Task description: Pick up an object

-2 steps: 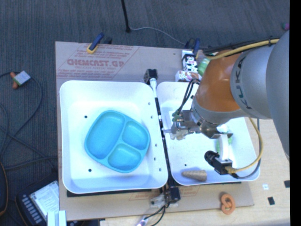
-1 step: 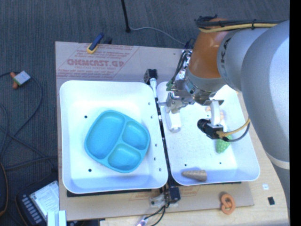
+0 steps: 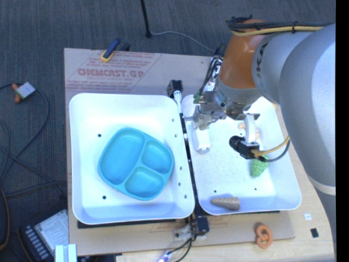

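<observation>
My gripper [image 3: 200,125] hangs low over the far left part of the right bin [image 3: 283,201], close to the wall shared with the left bin. A small white object [image 3: 201,142] lies directly below it, and I cannot tell whether the gripper touches it. A green lumpy object [image 3: 258,168] sits toward the right side of the same bin. A tan cone-shaped piece [image 3: 226,202] lies by its front edge. In the left bin [image 3: 87,201], a blue divided plate [image 3: 136,163] lies flat.
The bins rest on a cardboard sheet [image 3: 125,72]. An orange ring-shaped thing [image 3: 264,235] lies on the sheet in front of the right bin. A blue and yellow tool [image 3: 110,49] lies at the sheet's far edge. The arm's grey body covers the right bin's far right corner.
</observation>
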Robot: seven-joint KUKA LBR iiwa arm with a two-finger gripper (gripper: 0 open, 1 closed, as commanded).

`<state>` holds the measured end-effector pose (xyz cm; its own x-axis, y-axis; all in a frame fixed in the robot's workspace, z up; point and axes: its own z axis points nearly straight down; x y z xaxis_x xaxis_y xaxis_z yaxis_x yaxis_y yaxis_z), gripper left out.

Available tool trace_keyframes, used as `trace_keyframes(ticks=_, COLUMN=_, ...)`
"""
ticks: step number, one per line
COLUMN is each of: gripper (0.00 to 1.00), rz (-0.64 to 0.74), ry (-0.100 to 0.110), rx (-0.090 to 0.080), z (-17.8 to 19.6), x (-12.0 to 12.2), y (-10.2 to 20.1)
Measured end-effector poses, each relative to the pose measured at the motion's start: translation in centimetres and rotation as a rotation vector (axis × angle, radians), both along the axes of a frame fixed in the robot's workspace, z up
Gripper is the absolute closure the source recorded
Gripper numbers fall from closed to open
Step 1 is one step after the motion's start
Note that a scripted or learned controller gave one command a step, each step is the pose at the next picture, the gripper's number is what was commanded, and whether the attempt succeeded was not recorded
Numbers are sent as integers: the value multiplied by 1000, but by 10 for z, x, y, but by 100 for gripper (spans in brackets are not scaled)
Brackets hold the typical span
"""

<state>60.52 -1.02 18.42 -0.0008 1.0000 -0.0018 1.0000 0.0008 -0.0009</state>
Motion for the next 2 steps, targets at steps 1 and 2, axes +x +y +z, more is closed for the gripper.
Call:
trace_keyframes(ticks=1, gripper=100, rz=-1, ry=0, rx=-1, z=0, x=2, y=3)
trace_keyframes(ticks=2, gripper=100, rz=-2, ry=0, rx=-1, z=0, x=-1, y=7)
